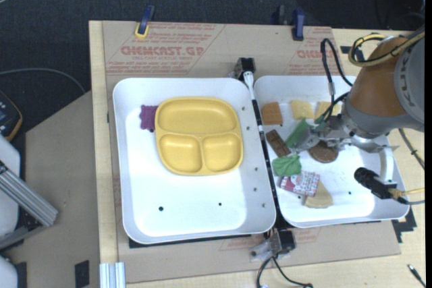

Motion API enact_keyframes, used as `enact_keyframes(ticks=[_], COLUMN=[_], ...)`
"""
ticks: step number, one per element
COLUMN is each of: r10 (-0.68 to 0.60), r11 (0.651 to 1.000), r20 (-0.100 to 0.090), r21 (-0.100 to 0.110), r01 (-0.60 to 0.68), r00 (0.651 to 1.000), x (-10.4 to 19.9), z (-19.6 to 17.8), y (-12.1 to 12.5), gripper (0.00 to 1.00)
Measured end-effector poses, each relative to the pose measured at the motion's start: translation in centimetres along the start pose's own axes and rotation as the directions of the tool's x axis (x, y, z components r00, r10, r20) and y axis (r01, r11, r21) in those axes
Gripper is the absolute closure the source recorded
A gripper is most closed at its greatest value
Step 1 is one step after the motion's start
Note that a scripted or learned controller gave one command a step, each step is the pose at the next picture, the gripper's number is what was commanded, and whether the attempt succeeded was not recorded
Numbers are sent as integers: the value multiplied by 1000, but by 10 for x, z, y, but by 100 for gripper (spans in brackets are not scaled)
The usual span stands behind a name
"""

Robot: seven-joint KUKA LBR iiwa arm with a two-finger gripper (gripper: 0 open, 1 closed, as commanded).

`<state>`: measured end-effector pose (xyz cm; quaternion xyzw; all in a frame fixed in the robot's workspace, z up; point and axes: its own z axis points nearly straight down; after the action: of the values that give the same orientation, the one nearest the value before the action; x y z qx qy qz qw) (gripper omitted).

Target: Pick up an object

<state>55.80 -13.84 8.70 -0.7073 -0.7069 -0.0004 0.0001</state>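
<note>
Reaching in from the right, the arm (385,94) hangs its gripper (322,138) low over the right bin (351,209).

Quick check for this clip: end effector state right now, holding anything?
End effector: cannot be told; it sits low in the right bin among the small items, nothing visibly gripped.

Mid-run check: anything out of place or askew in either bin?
One thing: a purple object in the left bin is wedged partly under the yellow divided tray, only its left edge showing. The right bin holds a loose jumble of small items near the gripper.
</note>
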Motion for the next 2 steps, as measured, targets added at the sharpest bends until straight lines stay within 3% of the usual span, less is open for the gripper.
enact_keyframes(ticks=[1,2], r10=[2,0], r11=[1000,1000], r20=[5,3], r21=[-8,-7], r01=[-2,0], r00=[1000,1000], x=[-2,-3], z=[-12,-73], y=[2,-4], gripper=[100,100])
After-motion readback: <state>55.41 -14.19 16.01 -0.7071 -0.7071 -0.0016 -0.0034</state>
